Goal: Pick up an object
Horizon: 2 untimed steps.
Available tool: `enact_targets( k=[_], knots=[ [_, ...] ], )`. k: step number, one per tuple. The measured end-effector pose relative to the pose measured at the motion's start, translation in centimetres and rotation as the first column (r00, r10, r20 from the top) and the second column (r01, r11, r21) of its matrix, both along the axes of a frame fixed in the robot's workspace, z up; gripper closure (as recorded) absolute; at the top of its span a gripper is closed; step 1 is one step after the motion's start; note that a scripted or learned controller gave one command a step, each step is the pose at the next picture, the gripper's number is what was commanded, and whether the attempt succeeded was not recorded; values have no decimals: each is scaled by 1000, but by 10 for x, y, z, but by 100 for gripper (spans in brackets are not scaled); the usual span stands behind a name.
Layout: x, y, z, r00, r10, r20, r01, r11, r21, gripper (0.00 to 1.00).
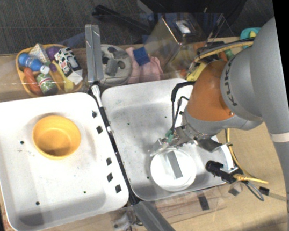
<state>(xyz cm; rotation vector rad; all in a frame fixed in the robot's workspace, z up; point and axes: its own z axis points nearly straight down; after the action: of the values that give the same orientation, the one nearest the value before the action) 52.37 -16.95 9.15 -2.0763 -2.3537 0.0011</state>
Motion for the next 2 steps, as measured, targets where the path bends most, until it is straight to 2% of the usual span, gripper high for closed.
enact_targets(
  k=[1, 2],
  knots=[
    [19, 50, 27, 1000, -22, 0, 22, 1000, -1, 0],
    [-26, 34, 6, 999, 35, 19, -35, 999, -6, 0]
  ],
)
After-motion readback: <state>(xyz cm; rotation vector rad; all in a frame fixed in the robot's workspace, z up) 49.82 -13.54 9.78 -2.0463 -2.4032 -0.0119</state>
